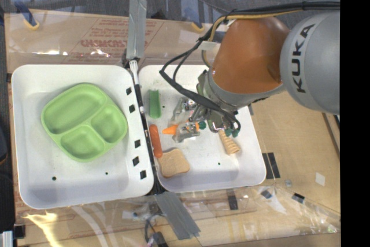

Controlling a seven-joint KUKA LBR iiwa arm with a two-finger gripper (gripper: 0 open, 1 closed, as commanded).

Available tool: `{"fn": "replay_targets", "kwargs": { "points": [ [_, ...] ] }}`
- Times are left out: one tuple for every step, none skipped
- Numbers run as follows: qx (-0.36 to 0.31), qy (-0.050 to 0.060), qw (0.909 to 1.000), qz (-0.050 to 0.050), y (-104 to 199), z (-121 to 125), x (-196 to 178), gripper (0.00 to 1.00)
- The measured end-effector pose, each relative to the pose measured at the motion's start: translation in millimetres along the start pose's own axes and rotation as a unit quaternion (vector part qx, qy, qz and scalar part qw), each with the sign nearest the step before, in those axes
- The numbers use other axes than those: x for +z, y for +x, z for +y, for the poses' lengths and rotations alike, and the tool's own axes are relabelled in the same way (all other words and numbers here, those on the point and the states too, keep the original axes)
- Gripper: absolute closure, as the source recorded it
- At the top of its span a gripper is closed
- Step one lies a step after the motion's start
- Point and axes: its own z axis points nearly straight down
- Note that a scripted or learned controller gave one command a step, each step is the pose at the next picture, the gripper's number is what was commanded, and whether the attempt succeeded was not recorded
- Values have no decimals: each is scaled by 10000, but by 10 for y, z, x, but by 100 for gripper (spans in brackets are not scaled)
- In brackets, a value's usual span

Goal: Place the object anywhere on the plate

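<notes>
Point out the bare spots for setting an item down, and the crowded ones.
Free: the three compartments of the green plate, and the left bin floor around it. Crowded: the right bin, with the gripper among a green stick, sausage, bread.

Count: two white bins point(34, 194); one green plate point(84, 120); five food items: green piece point(155, 103), carrot point(169, 131), sausage point(156, 141), bread point(174, 163), cone point(229, 142).

— Where is there room to get in?

— The left bin point(34, 182) has open floor all round the green plate point(84, 120).

— And the right bin point(254, 168)?

— Crowded. The arm point(260, 61) covers its upper half; a green stick point(155, 103), sausage point(156, 142), bread point(174, 163) and ridged roll point(230, 142) ring the gripper point(188, 127). The lower right corner looks free, I think.
</notes>
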Motion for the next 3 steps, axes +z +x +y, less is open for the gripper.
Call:
{"fn": "replay_targets", "kwargs": {
  "points": [
    [74,-9,10000,32,-693,485,508,100],
    [-446,-10,9990,7,-1008,1142,491,100],
    [-438,-5,9990,7,-1008,1131,490,0]
  ]
}}
